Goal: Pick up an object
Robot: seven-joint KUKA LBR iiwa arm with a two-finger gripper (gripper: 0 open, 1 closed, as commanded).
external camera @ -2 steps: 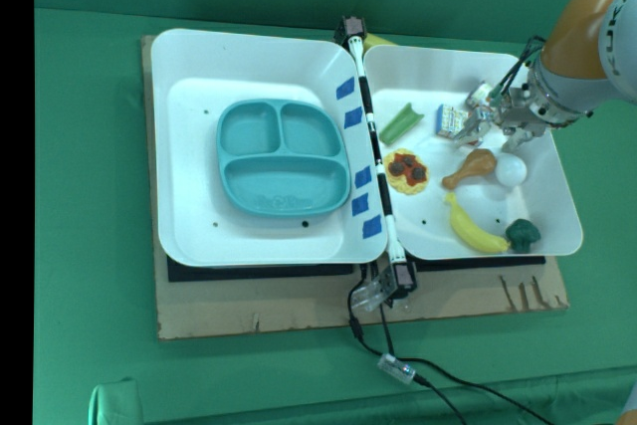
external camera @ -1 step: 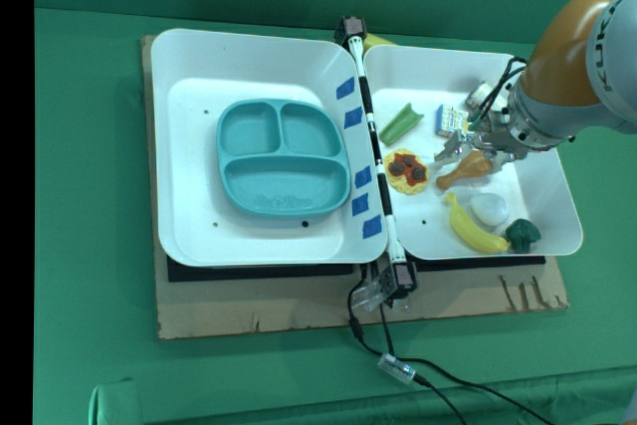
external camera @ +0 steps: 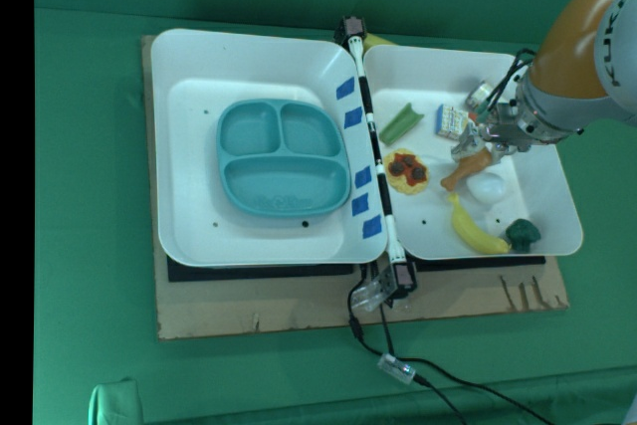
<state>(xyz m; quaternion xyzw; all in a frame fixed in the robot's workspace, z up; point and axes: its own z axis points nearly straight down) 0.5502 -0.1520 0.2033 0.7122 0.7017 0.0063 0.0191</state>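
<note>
The right bin (external camera: pixel 542 169) holds several toy foods. A green bean pod (external camera: pixel 401 122) and a small printed box (external camera: pixel 451 120) lie near its back. A little pizza (external camera: pixel 407 171) sits close to the divider. A brown drumstick (external camera: pixel 464 172) lies tilted beside a white egg (external camera: pixel 487 186). A banana (external camera: pixel 474 229) and a broccoli floret (external camera: pixel 523 233) rest at the front. My gripper (external camera: pixel 478 146) hangs low over the upper end of the drumstick, just right of the box. No object is visibly between its tips.
The left bin (external camera: pixel 189 164) carries a teal divided plate (external camera: pixel 284 159). A divider bar (external camera: pixel 370 154) with blue tape marks separates the bins. A yellow object (external camera: pixel 377 42) peeks out behind the right bin's back rim. Cables (external camera: pixel 418 375) trail off the bench front.
</note>
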